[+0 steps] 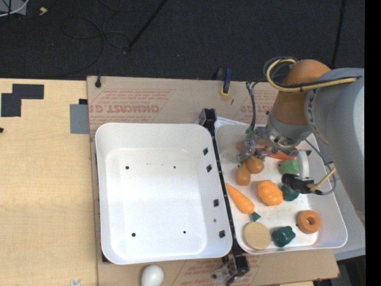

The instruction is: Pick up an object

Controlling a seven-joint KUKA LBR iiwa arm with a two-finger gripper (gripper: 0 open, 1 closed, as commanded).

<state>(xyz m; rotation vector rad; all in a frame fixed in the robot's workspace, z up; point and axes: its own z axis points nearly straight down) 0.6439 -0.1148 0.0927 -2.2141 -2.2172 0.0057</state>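
My gripper (252, 152) hangs low over the upper left part of the right bin (333, 238). It is right above a brown rounded piece (256, 165), and a second brown piece (242, 175) lies just below and to the left. I cannot tell whether the gripper touches either of them. An orange carrot (240, 198) lies along the bin's left wall. An orange pumpkin-like piece (270, 193) sits near the bin's middle.
The right bin also holds a brown doughnut (309, 221), a tan disc (258, 236), a dark green piece (283, 236), a light green block (290, 166) and a thin red-orange piece (281, 156). The left bin (107, 159) stands alongside. A white ball (152, 274) lies below it on the bench.
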